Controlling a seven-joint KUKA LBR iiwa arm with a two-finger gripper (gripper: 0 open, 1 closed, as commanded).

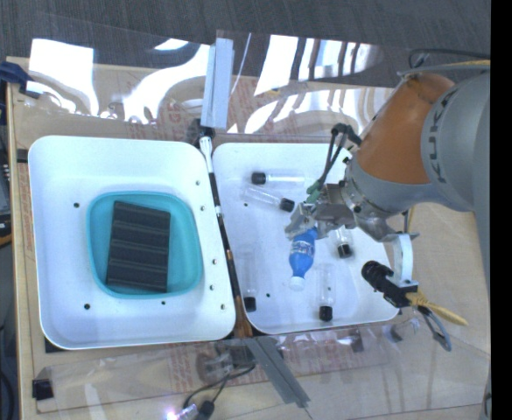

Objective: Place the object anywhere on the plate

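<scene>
The small blue bottle [302,255] lies on its side in the right bin [238,234], directly under the claw [319,219] — I can't tell how the claw is set. The teal plate [185,243] waits in the left bin [54,234] — already carrying a dark ridged block [138,247].

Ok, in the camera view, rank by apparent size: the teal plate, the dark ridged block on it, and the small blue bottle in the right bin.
1. teal plate, largest.
2. dark ridged block, lying within the plate's outline.
3. blue bottle, clearly smallest, lying in the right bin just below the gripper.
</scene>
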